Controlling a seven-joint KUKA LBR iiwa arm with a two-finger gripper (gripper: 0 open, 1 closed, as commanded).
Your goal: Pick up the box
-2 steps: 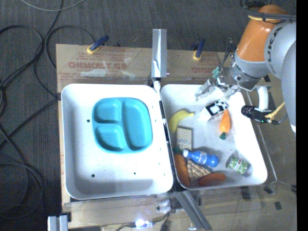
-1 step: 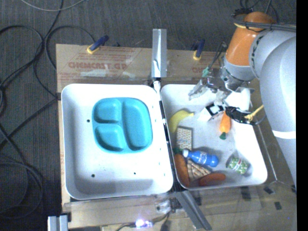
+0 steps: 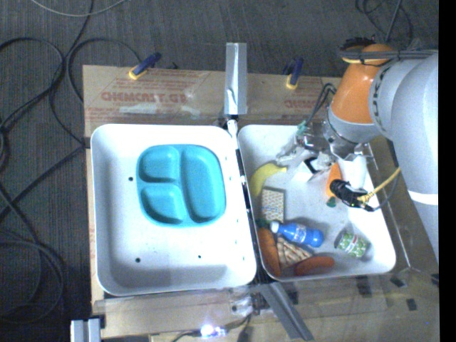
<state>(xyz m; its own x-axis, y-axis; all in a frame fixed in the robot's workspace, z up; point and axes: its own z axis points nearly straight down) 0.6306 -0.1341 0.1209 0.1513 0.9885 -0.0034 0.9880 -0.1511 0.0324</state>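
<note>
From above, the left bin holds a blue divided tray. The right bin carries the clutter: a yellow banana at its far left, the box with a patterned face just near of it, then a blue bottle, a carrot, a red sausage and a green can along the near side. The gripper hangs over the bin's far part, right of the banana and apart from the box; how its grasp stands cannot be made out
</note>
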